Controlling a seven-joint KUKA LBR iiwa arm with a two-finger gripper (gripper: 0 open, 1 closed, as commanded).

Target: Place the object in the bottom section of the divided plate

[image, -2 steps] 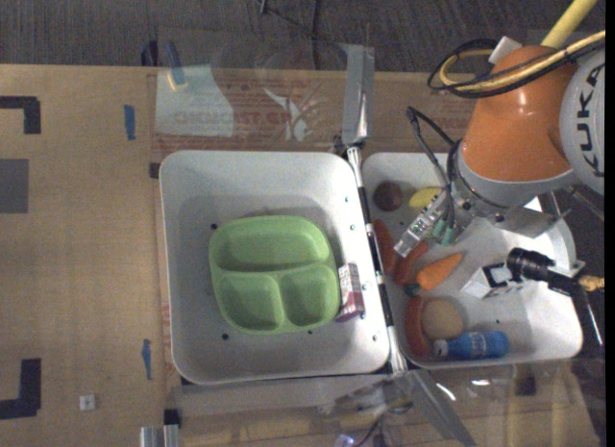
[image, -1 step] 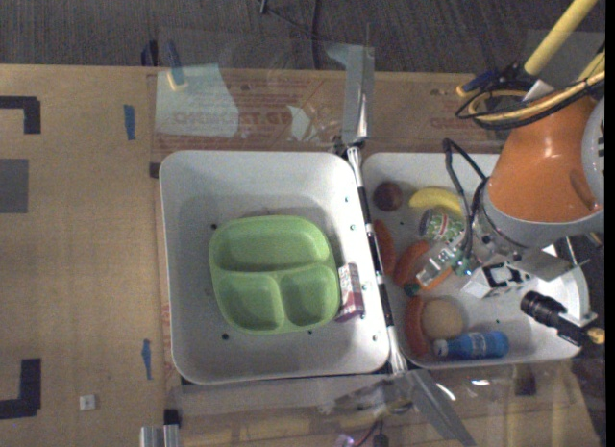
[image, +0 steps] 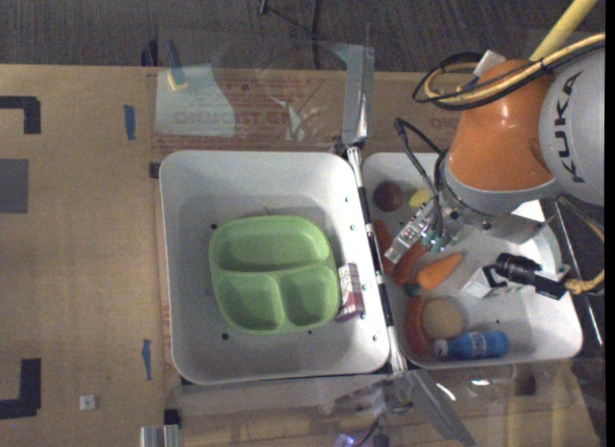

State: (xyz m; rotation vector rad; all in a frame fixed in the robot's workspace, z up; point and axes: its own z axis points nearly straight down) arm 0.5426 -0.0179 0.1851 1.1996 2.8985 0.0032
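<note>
Camera view: two white bins sit side by side on the bench. In the left bin point(image: 183, 243) lies the green divided plate point(image: 277, 273), with one long section on its far side and two smaller ones on its near side. All three look bare. A small dark box point(image: 350, 293) rests against the plate's right rim, between it and the bin wall.

The arm point(image: 500, 137) reaches over the right bin point(image: 565, 332), and the gripper point(image: 419, 234) hangs low at that bin's left side, well apart from the plate. Whether it is wide, narrow or closed on something I cannot tell (the orange wrist covers much of it). Close beside it lie a carrot point(image: 442, 267) and a red piece point(image: 384, 238). Farther off are a dark plum point(image: 387, 195), a tan ball point(image: 442, 318) and a blue bottle point(image: 478, 344).

The task does not name its object. I judge it to be one of the pieces nearest the gripper, so it is in the right bin and not on the plate.

Several things could go wrong:
- **Crowding:** the pieces lie close together, so a grab may catch two or shove the wanted one aside.
- **Slipping:** the carrot tapers and looks smooth, so it could slide out.
- **The carry:** it must cross the two bin walls where they meet, and a thing held low could snag there.
- **The box:** a knock to it could shift the plate.
- **The drop:** a release over a ridge of the plate could roll the thing into the wrong section.
</note>
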